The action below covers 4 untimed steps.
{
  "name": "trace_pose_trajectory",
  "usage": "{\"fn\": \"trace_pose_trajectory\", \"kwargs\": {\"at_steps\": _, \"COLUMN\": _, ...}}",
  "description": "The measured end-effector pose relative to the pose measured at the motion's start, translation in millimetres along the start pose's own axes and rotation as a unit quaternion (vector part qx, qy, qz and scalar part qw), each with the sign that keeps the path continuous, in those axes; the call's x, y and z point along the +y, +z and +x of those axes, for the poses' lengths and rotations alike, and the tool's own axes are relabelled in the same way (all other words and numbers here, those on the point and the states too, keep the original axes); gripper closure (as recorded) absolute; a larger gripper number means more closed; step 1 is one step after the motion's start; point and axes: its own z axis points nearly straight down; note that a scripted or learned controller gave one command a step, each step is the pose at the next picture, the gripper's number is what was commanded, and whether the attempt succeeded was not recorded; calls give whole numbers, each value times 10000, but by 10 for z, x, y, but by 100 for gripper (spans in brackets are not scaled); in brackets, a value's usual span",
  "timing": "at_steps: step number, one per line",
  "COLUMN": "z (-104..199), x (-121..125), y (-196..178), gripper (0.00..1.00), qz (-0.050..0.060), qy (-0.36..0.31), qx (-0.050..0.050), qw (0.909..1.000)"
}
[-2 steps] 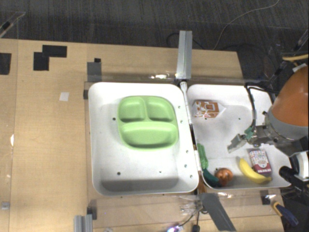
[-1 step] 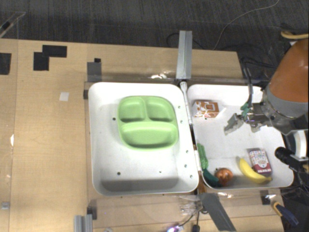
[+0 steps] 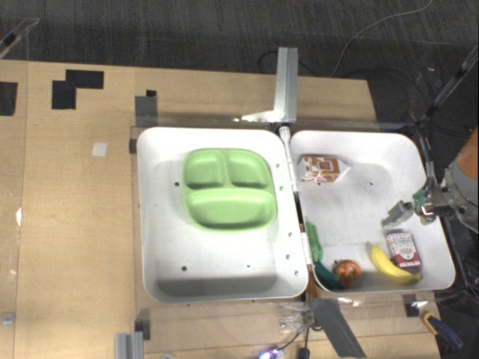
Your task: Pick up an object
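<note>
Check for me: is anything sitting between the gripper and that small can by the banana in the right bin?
Nothing visible blocks it. The gripper sits at the right bin's right side, just above the can, with bare bin floor between them. The banana lies against the can's lower left, away from the approach.

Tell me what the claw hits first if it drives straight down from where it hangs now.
Most likely the small can, lying just below the claw in the right bin. Depth is hard to judge from this slanted view, so it could land on bare floor just beside the can, short of the banana.
</note>
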Motion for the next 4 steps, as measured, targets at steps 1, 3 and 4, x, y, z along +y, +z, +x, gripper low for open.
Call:
{"fn": "trace_pose_trajectory", "kwargs": {"at_steps": 1, "z": -305, "x": -39, "y": 822, "gripper": 0, "qz": 6, "qy": 1263, "qx": 3, "qw": 9920}}
{"fn": "trace_pose_trajectory", "kwargs": {"at_steps": 3, "z": -241, "x": 32, "y": 954, "gripper": 100, "qz": -77, "qy": 192, "qx": -14, "qw": 9998}}
{"fn": "trace_pose_trajectory", "kwargs": {"at_steps": 4, "z": 72, "x": 18, "y": 0, "gripper": 100, "qz": -14, "qy": 32, "qx": -1, "qw": 10000}}
